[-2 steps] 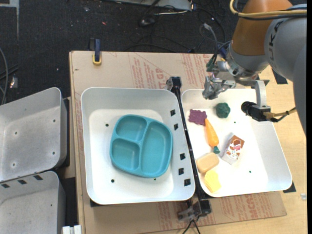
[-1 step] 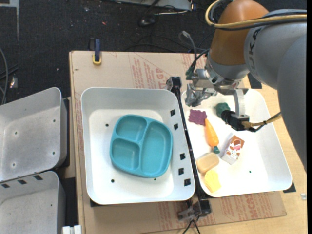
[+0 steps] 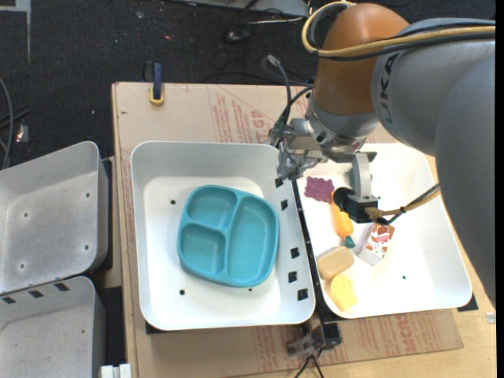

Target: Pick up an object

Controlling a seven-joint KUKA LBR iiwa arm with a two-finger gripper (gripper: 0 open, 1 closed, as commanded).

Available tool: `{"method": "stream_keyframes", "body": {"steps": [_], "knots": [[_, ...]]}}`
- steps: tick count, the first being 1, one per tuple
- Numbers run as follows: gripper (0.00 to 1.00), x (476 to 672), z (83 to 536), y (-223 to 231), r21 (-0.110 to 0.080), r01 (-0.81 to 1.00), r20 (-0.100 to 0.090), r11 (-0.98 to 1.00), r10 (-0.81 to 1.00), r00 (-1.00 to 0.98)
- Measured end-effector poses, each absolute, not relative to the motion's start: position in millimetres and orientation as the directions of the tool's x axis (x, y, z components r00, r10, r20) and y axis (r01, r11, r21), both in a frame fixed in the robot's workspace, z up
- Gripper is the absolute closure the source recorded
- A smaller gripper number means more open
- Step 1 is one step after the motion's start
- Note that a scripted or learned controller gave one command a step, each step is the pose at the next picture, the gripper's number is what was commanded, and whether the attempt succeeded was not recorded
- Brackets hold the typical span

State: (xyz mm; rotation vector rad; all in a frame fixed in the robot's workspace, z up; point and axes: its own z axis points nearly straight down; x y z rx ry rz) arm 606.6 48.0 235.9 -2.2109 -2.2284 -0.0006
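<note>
Closest to the lens, the grey arm (image 3: 441, 77) reaches in, its gripper (image 3: 293, 162) hanging over the wall between the bins. Whether the gripper is open or closed I cannot tell. Below and left of the gripper, a teal plate (image 3: 228, 235) lies in the left bin (image 3: 150, 211). Just right of the gripper sits a purple piece (image 3: 319, 188). Further below lie an orange piece (image 3: 342, 223), carton (image 3: 378, 245), tan block (image 3: 335, 262) and yellow piece (image 3: 342, 294) in the right bin (image 3: 425, 282). Everything rests in the bins, so the pick looks not yet made: descending, gripping and lifting remain.
</note>
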Motion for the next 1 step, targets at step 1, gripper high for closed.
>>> {"method": "stream_keyframes", "body": {"steps": [1], "knots": [[1.0,592.0,243.6,96.4,-0.001,1.0,0.002,0.008,1.0,-0.008]]}}
